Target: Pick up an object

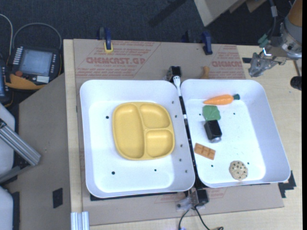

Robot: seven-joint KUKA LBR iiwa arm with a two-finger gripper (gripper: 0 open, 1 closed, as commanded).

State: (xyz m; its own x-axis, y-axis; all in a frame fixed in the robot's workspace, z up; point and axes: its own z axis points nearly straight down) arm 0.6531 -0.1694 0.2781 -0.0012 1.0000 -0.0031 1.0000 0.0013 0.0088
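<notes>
The right bin (268, 128) holds an orange carrot (218, 99) near its far wall. Just in front of the carrot lie a green leafy piece (211, 112) and a black block (213, 130). Further forward are a brown waffle-like cracker (205, 151) and a round cookie (238, 169). My gripper (257, 66) hangs beyond the far right corner of this bin, over the cardboard, apart from every object. Nothing shows in it.
The left bin (96, 143) bears a yellow divided plate (143, 130). Blue clamps (108, 37) hold the cardboard bench top at the back. A teach pendant (33, 63) lies off the bench at far left.
</notes>
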